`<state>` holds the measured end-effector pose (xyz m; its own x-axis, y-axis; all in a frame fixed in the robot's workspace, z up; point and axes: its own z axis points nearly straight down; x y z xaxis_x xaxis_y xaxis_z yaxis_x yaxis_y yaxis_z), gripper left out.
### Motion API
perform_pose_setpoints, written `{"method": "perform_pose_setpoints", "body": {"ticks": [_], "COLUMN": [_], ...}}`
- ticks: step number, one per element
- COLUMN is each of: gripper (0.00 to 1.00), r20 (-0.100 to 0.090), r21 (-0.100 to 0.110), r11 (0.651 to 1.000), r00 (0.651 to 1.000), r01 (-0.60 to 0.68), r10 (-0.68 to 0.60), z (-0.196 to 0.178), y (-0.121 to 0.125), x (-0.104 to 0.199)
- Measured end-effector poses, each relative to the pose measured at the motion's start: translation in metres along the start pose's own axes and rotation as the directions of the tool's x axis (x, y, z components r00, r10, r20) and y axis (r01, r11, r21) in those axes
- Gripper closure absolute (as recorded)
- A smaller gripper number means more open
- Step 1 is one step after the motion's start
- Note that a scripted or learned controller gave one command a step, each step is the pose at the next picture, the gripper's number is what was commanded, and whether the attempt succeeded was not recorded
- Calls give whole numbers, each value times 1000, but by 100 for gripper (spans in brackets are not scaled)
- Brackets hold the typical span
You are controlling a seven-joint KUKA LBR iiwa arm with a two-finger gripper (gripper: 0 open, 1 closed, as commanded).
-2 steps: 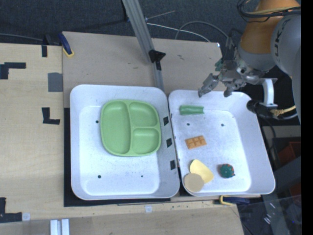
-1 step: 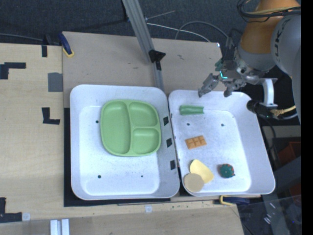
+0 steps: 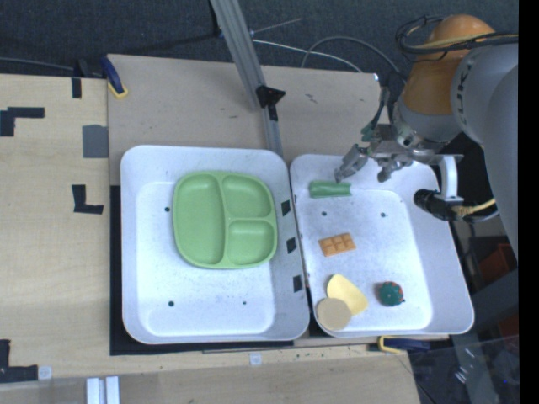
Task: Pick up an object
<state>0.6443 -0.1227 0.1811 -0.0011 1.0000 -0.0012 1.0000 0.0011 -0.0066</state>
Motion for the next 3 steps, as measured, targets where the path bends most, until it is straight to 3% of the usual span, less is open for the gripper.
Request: {"method": "perform_pose_setpoints", "body": {"ticks": [2, 3], "gripper": [0, 100], "r20": [1, -1], "r21": [-4, -4], "r11": [1000, 1000], "r00": [1000, 1000], "r01": [1, 3], "r10": [-1, -3], "z": [95, 83], "y": [3, 4], "x": [10, 11]}}
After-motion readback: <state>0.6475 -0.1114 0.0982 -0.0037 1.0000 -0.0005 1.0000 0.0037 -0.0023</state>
